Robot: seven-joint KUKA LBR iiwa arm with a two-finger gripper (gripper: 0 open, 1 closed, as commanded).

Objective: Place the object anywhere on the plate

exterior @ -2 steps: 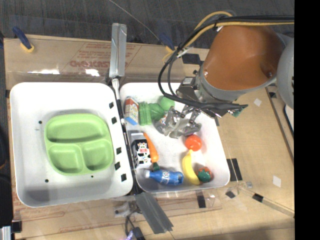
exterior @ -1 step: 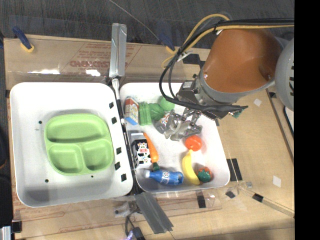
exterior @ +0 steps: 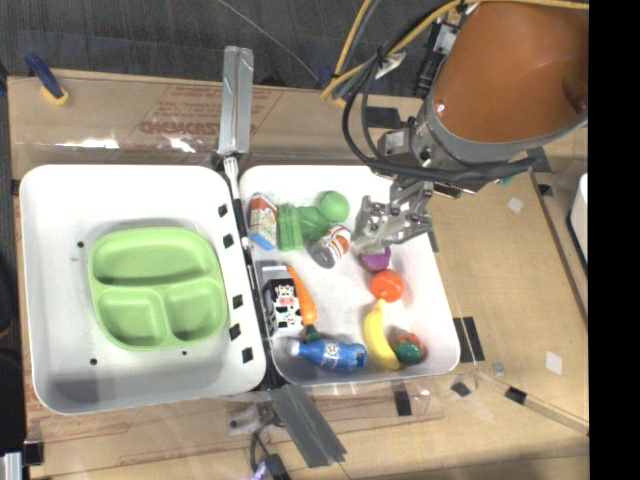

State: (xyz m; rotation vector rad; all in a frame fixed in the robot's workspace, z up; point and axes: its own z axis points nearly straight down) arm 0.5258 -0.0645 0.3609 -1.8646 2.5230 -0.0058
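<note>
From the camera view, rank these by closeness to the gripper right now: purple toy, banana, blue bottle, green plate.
Measured from the gripper, in the right bin:
1. Purple toy, just below the gripper.
2. Banana, lower in the same bin, near its bottom edge.
3. Blue bottle, bottom of that bin, further left.
4. Green plate, in the left bin.

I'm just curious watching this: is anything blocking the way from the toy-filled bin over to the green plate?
Only the two bins' adjoining walls lie between the toys and the green plate in the left bin. The gripper hangs over a purple object, near a small can.
</note>
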